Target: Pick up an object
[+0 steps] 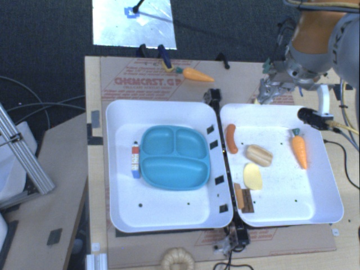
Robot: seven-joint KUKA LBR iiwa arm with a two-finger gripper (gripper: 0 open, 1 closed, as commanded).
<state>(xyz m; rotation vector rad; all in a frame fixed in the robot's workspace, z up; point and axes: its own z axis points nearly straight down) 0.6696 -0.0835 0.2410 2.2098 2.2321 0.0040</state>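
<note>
grey arm (343, 38), orange band (323, 16)

bins (169, 108): glossy white plastic | plate (174, 156): matt blue plastic | board (140, 77): cardboard

The arm reached in from the upper right of the camera view, its grey casing and orange band bulking large near the top corner. From the band the wrist angled down and to the left, ending in the pincer (269, 91), which pointed downward. The pincer hung at the far right side of the bench. Its metal fingers were small and blurred together, so their spacing could not be judged.
</note>
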